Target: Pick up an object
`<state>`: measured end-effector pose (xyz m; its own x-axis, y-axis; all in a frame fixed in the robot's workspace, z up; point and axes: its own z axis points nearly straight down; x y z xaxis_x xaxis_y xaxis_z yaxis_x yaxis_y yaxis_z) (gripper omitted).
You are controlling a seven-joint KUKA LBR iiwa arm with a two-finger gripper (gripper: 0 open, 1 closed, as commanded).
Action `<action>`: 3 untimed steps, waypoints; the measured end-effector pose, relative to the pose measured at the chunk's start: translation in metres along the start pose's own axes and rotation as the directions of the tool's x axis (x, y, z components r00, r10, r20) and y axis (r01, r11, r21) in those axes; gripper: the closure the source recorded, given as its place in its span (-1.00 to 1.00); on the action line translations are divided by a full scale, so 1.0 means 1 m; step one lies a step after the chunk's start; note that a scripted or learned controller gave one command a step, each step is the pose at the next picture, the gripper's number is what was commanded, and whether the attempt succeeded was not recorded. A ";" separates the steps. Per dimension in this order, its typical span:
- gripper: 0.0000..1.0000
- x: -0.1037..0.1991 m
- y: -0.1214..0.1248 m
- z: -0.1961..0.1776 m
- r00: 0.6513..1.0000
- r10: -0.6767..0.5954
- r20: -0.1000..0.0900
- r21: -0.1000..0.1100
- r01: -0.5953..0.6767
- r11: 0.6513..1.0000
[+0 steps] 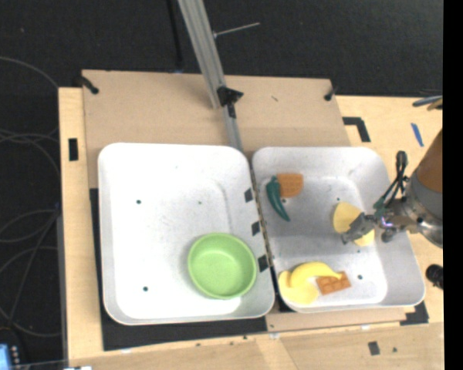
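Observation:
My gripper (368,230) reaches in from the right and hangs low over the right side of the right bin (370,168). It is at the lower right edge of a pale yellow piece (343,216), partly covering it. Whether it touches that piece is unclear. An orange block with a dark green pepper-like piece (281,190) lies at the bin's upper left. A yellow banana-shaped toy (302,276) with a small orange piece (332,284) on it lies near the front wall.
A light green bowl (221,264) stands in the front right corner of the left bin (154,191). A slanted metal pole (204,48) rises behind the bins. The bench's beige board surrounds both bins.

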<state>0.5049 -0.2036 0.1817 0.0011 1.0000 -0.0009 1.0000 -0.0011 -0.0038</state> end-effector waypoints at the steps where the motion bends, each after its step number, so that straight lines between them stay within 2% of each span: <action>1: -1.00 -0.008 0.002 0.045 1.000 0.000 0.001 -0.001 0.000 1.000; 2: 1.00 -0.008 0.004 0.031 1.000 0.003 0.001 -0.009 -0.003 1.000; 3: 1.00 -0.009 0.004 -0.033 1.000 -0.005 0.002 -0.013 0.005 1.000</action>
<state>0.5086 -0.2126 0.2146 -0.0035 1.0000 -0.0033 1.0000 0.0035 0.0088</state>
